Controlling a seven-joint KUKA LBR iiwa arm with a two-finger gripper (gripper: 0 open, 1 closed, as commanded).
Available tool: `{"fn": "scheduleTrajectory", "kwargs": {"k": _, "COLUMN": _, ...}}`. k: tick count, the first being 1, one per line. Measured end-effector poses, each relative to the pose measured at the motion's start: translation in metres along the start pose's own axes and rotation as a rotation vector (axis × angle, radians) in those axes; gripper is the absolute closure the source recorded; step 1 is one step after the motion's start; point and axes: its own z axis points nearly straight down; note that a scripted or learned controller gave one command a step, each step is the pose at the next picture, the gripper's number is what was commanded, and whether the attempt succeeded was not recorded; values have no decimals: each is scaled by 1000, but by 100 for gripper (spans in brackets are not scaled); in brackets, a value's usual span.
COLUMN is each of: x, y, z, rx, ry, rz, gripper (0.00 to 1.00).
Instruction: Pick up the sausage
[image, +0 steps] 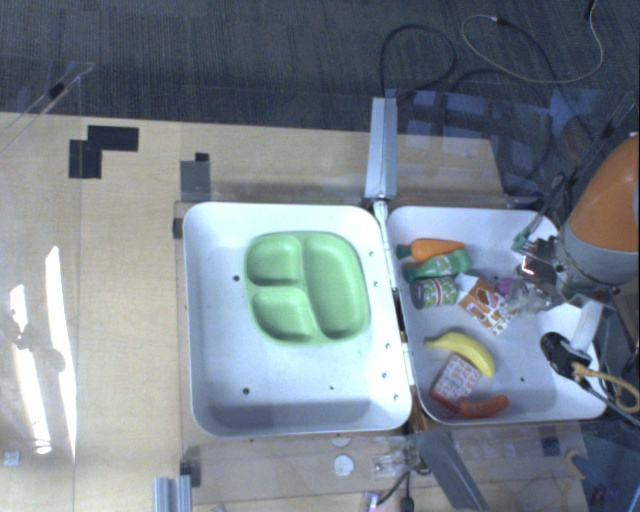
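Reddish curved sausage (478, 406) lies beside a box (456, 379).

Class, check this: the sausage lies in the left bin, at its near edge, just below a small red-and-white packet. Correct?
Not quite. The camera view shows the sausage in the right bin, not the left. It does lie at the near edge, just below the red-and-white packet.

Pale wood bench (100, 330), glare patch at its left. Two shallow white bins rest on it side by side, touching along a central divider: left bin (215, 400), right bin (545, 395). Two black markers (100, 148) lie flat near the bench's far left corner.
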Motion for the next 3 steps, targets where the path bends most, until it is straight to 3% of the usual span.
{"fn": "scheduleTrajectory", "kwargs": {"k": 1, "x": -30, "y": 12, "z": -57, "rx": -5, "ry": 0, "rz": 66, "gripper": 100}}
{"fn": "scheduleTrajectory", "kwargs": {"k": 2, "x": -36, "y": 13, "z": 21, "rx": 2, "ry": -1, "rz": 381, "gripper": 100}}
{"fn": "scheduleTrajectory", "kwargs": {"k": 3, "x": -8, "y": -43, "z": 86, "rx": -10, "ry": 5, "rz": 211, "gripper": 100}}
